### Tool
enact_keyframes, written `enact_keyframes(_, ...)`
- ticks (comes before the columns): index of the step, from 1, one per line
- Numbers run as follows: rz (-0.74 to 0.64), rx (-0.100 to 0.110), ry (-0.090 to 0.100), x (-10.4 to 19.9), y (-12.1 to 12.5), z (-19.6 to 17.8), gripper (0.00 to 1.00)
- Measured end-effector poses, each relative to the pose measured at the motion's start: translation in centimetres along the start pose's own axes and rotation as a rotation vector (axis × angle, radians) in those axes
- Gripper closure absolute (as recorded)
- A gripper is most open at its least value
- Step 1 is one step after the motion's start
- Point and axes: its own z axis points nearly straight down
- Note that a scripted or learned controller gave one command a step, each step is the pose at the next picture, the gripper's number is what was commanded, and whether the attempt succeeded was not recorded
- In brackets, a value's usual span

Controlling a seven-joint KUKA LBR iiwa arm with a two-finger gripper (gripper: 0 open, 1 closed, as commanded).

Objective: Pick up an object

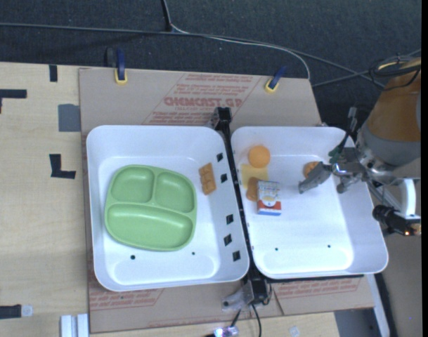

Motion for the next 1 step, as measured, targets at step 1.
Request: enact_keyframes(1,-0.003,-0.012,-0.003,0.02,0.3,-0.64,0.0)
